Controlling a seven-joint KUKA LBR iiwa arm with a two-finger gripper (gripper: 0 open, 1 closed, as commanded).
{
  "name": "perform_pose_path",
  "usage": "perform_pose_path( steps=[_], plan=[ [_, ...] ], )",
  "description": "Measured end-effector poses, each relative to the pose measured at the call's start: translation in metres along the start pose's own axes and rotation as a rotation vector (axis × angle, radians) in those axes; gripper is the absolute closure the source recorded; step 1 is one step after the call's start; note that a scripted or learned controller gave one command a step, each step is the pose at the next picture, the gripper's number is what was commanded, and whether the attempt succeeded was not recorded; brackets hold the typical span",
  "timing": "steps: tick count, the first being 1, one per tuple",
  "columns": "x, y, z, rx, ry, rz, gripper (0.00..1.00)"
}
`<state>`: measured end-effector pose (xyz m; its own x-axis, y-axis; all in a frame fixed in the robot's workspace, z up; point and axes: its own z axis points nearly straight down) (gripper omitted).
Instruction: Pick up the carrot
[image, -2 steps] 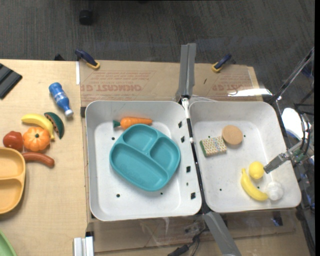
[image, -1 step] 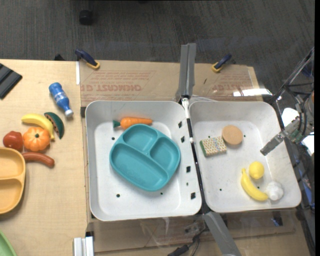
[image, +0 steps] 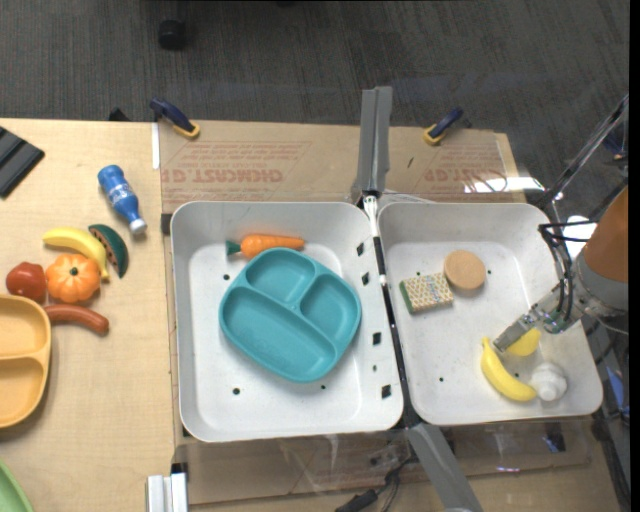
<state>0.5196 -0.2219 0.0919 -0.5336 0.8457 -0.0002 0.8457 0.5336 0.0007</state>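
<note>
Carrot (image: 268, 243): lies flat in the left bin (image: 200, 300), near its far wall, just beyond the far edge of the teal plate (image: 290, 313) — touching or almost touching that rim, I cannot tell which.
Carrot axis: long axis runs left to right across the view, roughly parallel to the bin's far wall; green leafy end points left, orange tip points right toward the divider between the bins.
Teal plate: three-compartment dish in the middle of the left bin, sitting slightly askew.
End effector (image: 522, 335): low in the right bin (image: 440, 390), at its right side, well apart from the carrot; it sits right at the upper end of the banana (image: 505, 372) — whether its fingers are spread or closed, and whether they have hold of anything, I cannot tell.
Right bin contents: a green-edged sponge (image: 427, 292) and a round tan disc (image: 464, 270) near the middle, the banana and a small white object (image: 548, 381) toward the near right corner.
Arm (image: 605, 250): enters from the right edge, above the right bin.
Worktop (image: 60, 170): to the left of the bins lie a blue bottle (image: 121, 199), a second banana (image: 72, 243), a small orange pumpkin (image: 72, 278), a red fruit (image: 24, 281), a sausage (image: 78, 317) and a yellow-orange dish (image: 20, 365).
</note>
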Motion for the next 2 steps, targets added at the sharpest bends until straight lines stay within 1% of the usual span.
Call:
perform_pose_path(
  steps=[1,2],
  plan=[
    [0.032,0.011,-0.082,-0.001,-0.002,-0.188,0.00],
    [0.007,-0.011,-0.019,-0.001,0.000,-0.486,0.00]
  ],
)
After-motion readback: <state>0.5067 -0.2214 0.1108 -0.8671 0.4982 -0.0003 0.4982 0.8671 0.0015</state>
